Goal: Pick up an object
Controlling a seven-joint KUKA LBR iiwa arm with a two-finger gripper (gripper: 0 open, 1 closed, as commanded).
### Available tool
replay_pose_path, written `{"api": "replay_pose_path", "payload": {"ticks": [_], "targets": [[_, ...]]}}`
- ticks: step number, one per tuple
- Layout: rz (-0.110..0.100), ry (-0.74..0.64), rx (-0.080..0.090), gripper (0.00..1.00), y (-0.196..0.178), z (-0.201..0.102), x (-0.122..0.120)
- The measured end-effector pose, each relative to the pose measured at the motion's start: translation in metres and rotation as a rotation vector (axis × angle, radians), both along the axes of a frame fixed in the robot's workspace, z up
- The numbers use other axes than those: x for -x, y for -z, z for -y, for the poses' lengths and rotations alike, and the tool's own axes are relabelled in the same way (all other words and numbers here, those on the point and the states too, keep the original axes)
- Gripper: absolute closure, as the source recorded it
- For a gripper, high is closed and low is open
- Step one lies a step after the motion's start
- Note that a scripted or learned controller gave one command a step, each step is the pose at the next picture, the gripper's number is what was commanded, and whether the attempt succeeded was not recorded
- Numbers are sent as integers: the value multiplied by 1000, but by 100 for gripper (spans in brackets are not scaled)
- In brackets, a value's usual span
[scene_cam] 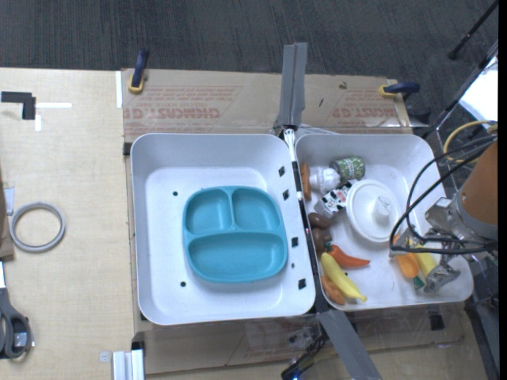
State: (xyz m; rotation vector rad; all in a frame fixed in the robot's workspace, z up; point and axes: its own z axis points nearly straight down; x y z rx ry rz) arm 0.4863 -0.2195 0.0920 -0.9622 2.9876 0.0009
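The gripper [438, 278] sits low over the near right corner of the right bin [380, 142], at the end of the arm [483, 204] that comes in from the right with black cables looping over the wrist. Whether it is wide or narrow cannot be told; metal parts and cables crowd that corner, and nothing can be seen held.

Just left of the gripper, touching or nearly so, lie a small orange piece [407, 265] and a yellow piece [426, 261], partly hidden under the wrist. Up and to the left of it stands a white lidded bowl [373, 210]. Further left, along the bin's left wall, a banana [341, 276] lies beside an orange carrot-like piece [347, 258], with a brown lump [320, 221] above them. Beyond the bowl, toward the far wall, are a black-and-white toy [335, 199], a white piece [322, 179] and a green patterned cup [348, 167].

Well to the left of the gripper, across the divider, the left bin [158, 165] holds a blue divided plate [235, 233], lying flat near its middle.

Far left on the wooden bench [63, 157] rest a grey tape ring [36, 226] and, nearer the front edge, scissors [14, 331]. Behind both bins a cardboard sheet [206, 109] is held by clamps [139, 71].
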Motion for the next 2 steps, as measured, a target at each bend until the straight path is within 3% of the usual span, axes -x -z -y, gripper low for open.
{"api": "replay_pose_path", "payload": {"ticks": [1,2], "targets": [[-2,-80,0,0,1,-15,1],[1,-141,0,0,0,1,2]]}}
